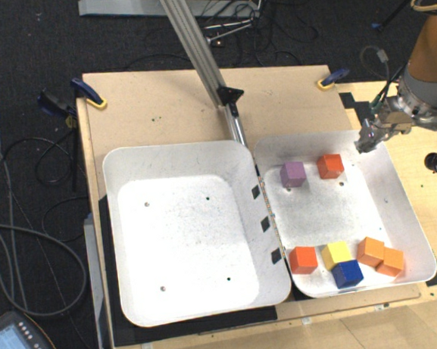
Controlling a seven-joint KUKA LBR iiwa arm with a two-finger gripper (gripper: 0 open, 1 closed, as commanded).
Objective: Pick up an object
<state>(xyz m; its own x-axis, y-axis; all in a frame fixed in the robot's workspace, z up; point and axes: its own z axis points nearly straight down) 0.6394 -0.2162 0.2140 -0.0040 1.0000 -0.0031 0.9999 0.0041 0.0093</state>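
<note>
you have the most open room in the left bin (pixel 131 215), whose white floor is bare out to its raised rim, while the right bin (pixel 404 214) carries all the blocks in two loose groups with a wide bare strip of floor between them. near its far edge a purple block (pixel 293 174) and a red-orange block (pixel 329 166) sit apart from each other, the red-orange one closer to the far right corner. along the near rim an orange block (pixel 303 260) stands just left of a yellow block (pixel 336 255), a blue block (pixel 347 273) touches the yellow one on its near side, and two more orange blocks (pixel 381 256) lie together close to the right wall. your arm (pixel 427 60) comes in from the right, its orange band high at the frame edge, and the gripper (pixel 367 140) sits over the bin's far right corner, just right of the red-orange block and not touching it. you cannot tell how the claw stands, as it is too small and dark to read. the bins rest on a pale wooden board (pixel 159 107) held by blue and yellow clamps (pixel 88 94), with dark carpet and cables around it.
</note>
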